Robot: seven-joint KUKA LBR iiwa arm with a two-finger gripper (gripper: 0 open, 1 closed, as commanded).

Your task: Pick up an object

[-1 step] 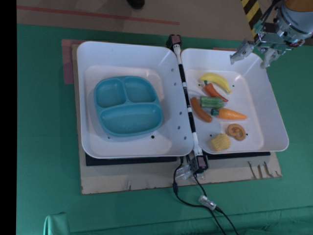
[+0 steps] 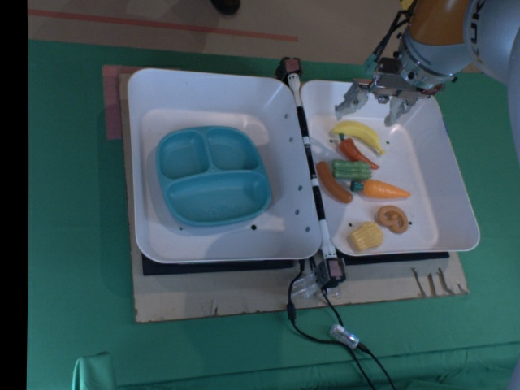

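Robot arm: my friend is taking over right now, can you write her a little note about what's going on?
End effector: open, holding nothing, hovering over the far end of the right bin, just above the banana.
In that bin: banana, red chili, green cucumber, sausage, carrot, pretzel, corn.
Left bin: blue divided plate.
Done: nothing picked yet.
Left: lower, close on one object, lift. The banana looks nearest.
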